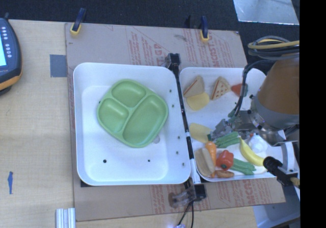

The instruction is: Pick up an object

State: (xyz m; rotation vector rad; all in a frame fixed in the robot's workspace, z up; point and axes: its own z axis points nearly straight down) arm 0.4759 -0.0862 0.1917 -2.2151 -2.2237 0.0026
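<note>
1. The gripper [222, 129] is hovering low inside the right bin [204, 75], beside a green bean pod [227, 139].
2. Whether it is gripping anything cannot be told.
3. Toy food, including a banana [249, 153] and a tomato [224, 159], is lying in that bin.
4. A green divided plate [133, 112] is resting in the left bin [84, 125].

I see even, bright overhead light; shallow white left bin [81, 120] slightly blown out, soft shadow beside green three-compartment plastic plate [133, 112]. Picture low-resolution, soft throughout; dark floor at top underexposed.
</note>
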